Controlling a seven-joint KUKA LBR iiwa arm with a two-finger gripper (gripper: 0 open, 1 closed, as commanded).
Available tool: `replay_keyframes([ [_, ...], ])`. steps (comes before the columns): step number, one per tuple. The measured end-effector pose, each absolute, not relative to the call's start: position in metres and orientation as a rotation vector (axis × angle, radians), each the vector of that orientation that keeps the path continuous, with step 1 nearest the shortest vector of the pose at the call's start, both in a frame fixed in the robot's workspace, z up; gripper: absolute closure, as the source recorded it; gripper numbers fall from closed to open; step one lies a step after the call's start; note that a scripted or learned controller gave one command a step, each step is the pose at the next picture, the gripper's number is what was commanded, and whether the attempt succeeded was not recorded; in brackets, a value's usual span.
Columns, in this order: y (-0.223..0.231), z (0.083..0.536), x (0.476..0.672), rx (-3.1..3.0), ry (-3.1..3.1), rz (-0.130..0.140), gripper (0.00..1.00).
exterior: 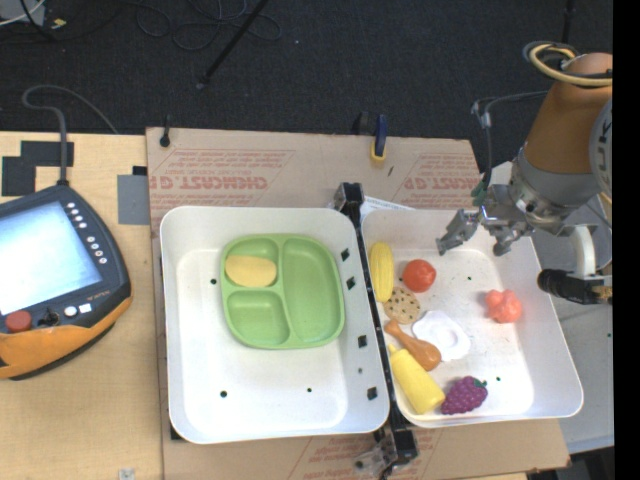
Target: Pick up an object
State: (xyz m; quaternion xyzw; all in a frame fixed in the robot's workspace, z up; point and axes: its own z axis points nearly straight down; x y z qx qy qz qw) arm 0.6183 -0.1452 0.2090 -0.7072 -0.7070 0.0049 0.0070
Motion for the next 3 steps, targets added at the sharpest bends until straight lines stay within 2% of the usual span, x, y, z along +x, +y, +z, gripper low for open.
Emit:
replay_keyframes([
  [1, -0.145, 0.217, 0.621, -2.218, -2.221, 0.003, 0.00],
  [2, -0.145, 0.174, 0.620, -2.214, -2.220, 0.007, 0.00],
  [3, -0.143, 0.111, 0.612, -2.213, -2.217, 0.008, 0.00],
])
